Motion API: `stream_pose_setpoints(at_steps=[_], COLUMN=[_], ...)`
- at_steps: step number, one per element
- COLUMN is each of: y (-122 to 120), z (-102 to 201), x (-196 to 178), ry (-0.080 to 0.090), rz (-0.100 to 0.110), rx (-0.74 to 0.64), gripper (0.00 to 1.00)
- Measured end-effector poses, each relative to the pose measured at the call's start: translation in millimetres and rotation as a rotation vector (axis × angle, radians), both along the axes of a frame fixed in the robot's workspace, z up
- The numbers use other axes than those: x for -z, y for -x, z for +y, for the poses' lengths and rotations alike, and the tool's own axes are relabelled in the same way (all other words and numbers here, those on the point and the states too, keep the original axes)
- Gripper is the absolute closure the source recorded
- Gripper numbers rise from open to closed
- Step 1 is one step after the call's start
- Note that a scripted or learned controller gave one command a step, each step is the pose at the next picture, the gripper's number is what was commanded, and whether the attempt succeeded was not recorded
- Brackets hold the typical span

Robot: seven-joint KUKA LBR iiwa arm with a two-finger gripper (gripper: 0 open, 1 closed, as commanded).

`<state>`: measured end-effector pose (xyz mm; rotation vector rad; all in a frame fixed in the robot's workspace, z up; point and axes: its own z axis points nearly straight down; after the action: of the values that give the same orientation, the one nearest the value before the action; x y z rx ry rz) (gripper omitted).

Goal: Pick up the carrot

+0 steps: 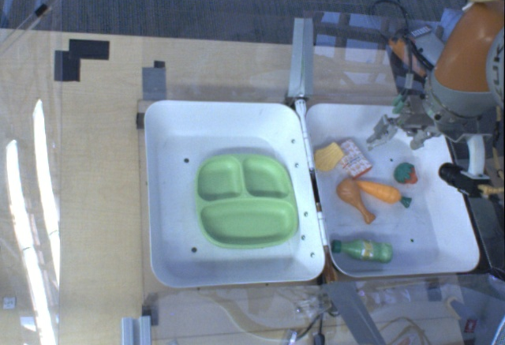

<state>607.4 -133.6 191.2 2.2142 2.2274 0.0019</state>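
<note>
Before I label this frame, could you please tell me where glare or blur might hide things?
Camera view: bright streaks of glare lie on the bench at far left; the carrot and green plate are sharp and evenly lit; the claw looks slightly soft.

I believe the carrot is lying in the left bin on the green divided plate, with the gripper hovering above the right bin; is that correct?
Not quite. The camera view shows the carrot lying in the right bin, beside the drumstick. The green divided plate sits in the left bin. The gripper does hover above the right bin.
</note>
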Motion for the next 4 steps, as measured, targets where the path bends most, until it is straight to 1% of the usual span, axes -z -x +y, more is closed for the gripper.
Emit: stream_pose_setpoints(at_steps=[1,2,3,4], y=[42.8,99.6,96.3,81.6], z=[-33.8,-71.8,-72.1,-46.3], x=[97.8,102.6,92.9,102.3], ry=[0.001,0.0,0.001,0.005], rz=[-0.005,-0.009,-0.015,-0.01], rx=[-0.117,-0.044,-0.045,0.237], gripper=[0.0,0.0,1.0,1.0])
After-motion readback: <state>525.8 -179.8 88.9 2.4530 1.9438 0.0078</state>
